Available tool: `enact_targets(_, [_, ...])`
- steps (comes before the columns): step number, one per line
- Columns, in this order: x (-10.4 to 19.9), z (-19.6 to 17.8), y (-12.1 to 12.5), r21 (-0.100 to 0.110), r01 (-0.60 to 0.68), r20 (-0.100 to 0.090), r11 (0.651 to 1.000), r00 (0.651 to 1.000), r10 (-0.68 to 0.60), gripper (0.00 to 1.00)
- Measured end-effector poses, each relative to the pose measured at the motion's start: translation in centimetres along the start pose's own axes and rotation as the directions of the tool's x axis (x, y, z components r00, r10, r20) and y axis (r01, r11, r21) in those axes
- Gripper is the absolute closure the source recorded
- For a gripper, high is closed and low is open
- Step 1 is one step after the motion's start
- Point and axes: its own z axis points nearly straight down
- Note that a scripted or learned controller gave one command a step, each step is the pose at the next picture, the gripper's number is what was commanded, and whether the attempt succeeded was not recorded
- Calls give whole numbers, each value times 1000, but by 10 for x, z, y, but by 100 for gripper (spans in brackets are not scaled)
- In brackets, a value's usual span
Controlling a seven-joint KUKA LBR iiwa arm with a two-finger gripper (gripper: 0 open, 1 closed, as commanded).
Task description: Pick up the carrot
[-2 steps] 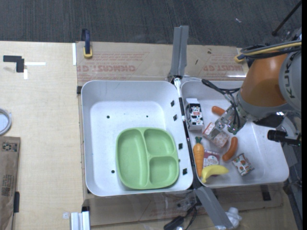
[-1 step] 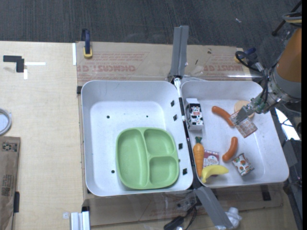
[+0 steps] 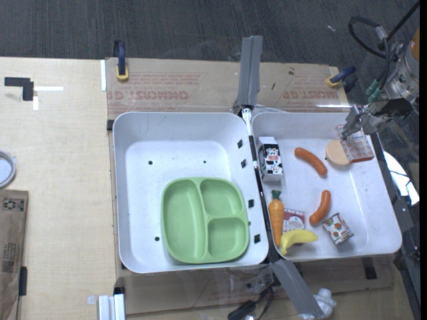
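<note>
The carrot (image 3: 275, 216), orange with a green top, lies lengthwise at the left edge of the right bin (image 3: 363, 192), close to the divider. A yellow banana (image 3: 298, 239) and a red snack packet (image 3: 293, 219) touch it on its right. My gripper (image 3: 354, 127) hangs over the far right corner of that bin, above a pink packet (image 3: 361, 149) and a tan round slice (image 3: 337, 154). It is far from the carrot, and nothing is visibly held in it.
A small milk carton (image 3: 269, 159), two sausages (image 3: 311, 161) (image 3: 320, 207) and a small juice box (image 3: 338, 229) share the right bin. A green divided plate (image 3: 205, 219) sits in the left bin (image 3: 133, 179). Clamps hold the cardboard behind.
</note>
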Motion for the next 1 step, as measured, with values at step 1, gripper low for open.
enact_targets(1, [81, 41, -48, 2, -123, -1, 992, 992, 123, 100])
